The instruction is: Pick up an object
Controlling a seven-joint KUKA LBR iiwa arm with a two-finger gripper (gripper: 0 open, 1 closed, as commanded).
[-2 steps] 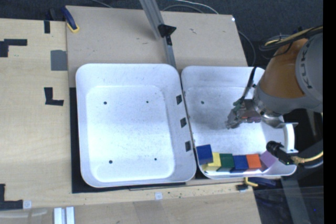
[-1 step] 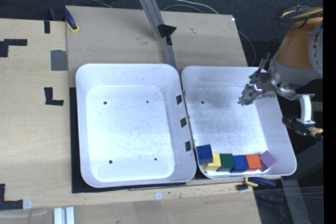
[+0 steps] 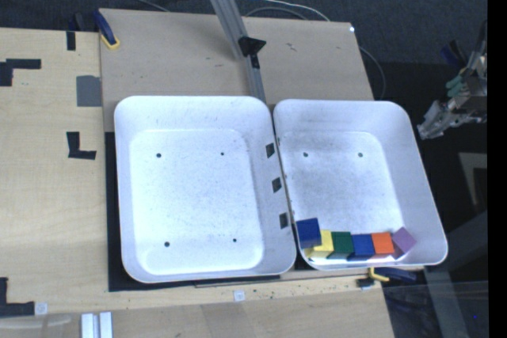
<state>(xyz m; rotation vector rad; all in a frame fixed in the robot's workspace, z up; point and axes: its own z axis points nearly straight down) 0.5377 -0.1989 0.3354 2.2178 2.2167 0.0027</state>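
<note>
From here I see the hand point(image 3: 453, 108) off past the right bin's point(image 3: 348, 119) right rim, well apart from everything in it, and it's too small and blurred for me to tell whether it is clenched or released. The blocks sit in a row along the right bin's near wall: a blue block point(image 3: 307, 230) atop a yellow one point(image 3: 321, 246), then green point(image 3: 341, 243), blue point(image 3: 363, 244), orange point(image 3: 383, 243) and purple point(image 3: 403, 238). The left bin point(image 3: 190, 115) sits beside it on the surface point(image 3: 47, 194).

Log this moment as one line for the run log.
phase: pre-grasp | pincer: outside right bin, at right edge | blocks: row along right bin's near wall, untouched | left bin: no blocks
</note>
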